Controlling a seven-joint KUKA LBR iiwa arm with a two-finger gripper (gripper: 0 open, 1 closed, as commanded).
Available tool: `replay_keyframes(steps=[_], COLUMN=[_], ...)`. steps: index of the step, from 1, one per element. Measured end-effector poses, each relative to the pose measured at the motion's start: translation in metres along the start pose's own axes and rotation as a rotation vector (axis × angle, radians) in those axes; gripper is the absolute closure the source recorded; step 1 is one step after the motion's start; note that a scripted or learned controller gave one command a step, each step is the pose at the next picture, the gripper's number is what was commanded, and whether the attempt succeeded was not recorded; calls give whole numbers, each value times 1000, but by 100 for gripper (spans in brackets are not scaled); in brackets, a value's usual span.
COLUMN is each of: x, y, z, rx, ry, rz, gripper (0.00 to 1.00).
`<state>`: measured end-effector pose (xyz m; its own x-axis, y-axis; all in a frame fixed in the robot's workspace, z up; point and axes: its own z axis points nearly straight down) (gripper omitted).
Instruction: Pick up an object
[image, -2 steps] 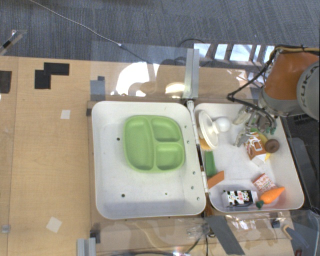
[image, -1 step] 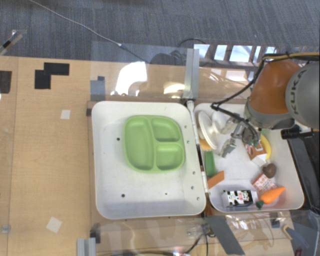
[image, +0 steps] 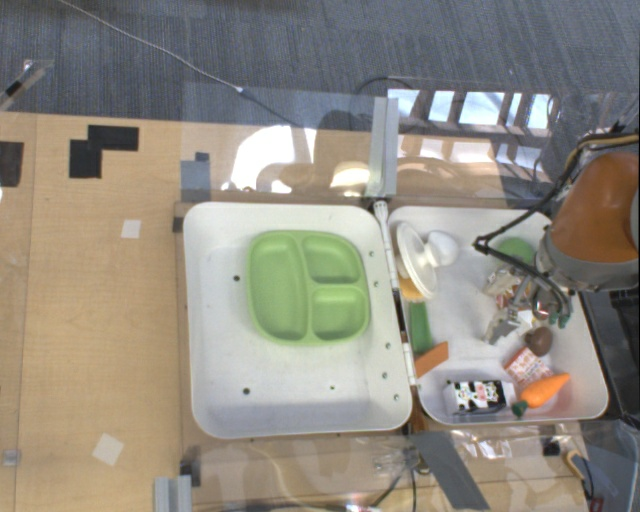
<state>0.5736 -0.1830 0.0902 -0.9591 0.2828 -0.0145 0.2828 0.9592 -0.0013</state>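
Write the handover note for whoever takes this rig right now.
Gripper: low in the right bin, among its clutter; whether it holds anything can't be told.
Right bin: toy carrot and black-and-white box near the front edge, white cup by the divider.
Left bin: green divided plate.
Done: arm lowered into the right bin.
Left: confirm a grasp, lift an object.

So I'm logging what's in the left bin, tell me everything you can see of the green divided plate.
The green divided plate is a light green, smooth, plastic-looking tray with rounded corners and three compartments: one long section on the left, two smaller ones stacked on the right. It lies flat and upright, slightly rotated, near the middle of the left white bin, resting on its floor. Nothing lies in it or touches it.
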Motion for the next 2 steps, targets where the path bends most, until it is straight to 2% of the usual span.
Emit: replay_keyframes(steps=[1, 2], x=[-64, -41], y=[54, -14], z=[3, 2], rx=[-5, -1], ry=[3, 2], rz=[105, -9], gripper=[0, 0])
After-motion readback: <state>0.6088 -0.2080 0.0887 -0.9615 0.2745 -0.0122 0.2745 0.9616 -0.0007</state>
